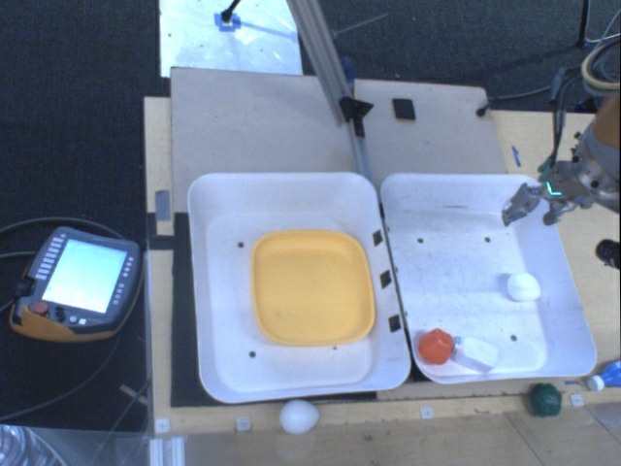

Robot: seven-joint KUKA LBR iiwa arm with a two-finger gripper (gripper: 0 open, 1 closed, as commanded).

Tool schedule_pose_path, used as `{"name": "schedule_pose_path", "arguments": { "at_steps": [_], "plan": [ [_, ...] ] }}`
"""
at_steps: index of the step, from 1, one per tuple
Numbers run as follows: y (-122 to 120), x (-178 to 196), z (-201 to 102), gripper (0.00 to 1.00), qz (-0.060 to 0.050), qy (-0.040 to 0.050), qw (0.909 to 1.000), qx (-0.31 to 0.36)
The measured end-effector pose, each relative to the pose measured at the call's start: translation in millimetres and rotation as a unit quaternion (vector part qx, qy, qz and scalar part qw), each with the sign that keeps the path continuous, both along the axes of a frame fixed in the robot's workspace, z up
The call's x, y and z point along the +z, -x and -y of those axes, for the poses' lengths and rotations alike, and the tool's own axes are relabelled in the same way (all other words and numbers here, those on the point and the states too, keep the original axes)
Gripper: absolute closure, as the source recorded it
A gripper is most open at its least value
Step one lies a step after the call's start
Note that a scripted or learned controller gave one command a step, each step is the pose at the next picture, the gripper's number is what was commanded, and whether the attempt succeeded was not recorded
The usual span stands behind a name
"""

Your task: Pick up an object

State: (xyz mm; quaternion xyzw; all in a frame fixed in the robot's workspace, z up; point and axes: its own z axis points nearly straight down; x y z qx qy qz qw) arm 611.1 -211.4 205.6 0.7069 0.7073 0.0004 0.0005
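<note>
Your tool (537, 209) hangs over the far right edge of the right bin (456, 197), its two fingers spread apart with nothing between them, poised above bare bin floor well apart from anything it might lift. The arm (604, 153) reaches in from the right, which likely explains why the tool sits at that rim and not over the middle.

The things you could pick lie toward the near side of that bin: one white ball (523, 286) close to the right wall, one orange ball (436, 347) in the near left corner, and one pale, flat packet (474, 354) just beside the orange ball, apparently touching it. All three rest low in the bin, probably where they rolled or were dropped.

The left bin (218, 260) holds one yellow square plate (313, 286), lying flat at its middle.

Outside the bins, one white egg-shaped thing (299, 416) sits at the front edge of the worktop (243, 115), and one dark green ball (544, 399) lies past the right bin's near corner, both seemingly out of play. One hand-held controller (76, 282) with a lit screen rests on the dark floor to the left.

The white ball looks nearest to the tool, so the pick is not yet begun.
</note>
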Motion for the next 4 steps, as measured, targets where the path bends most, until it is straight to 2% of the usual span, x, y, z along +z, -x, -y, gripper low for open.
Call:
{"name": "schedule_pose_path", "arguments": {
  "at_steps": [1, 3, 4],
  "plan": [
    [0.0, 0.0, 0.0, 0.00, 0.000, 0.0000, 1.0000, 0.000],
    [2.9, -114.4, 1.9, 0.00, -0.002, -0.0006, 1.0000, 0.000],
    [1.1, -100.9, 2.4, 1.00, 0.001, 0.0004, 1.0000, 0.000]
  ]
}}
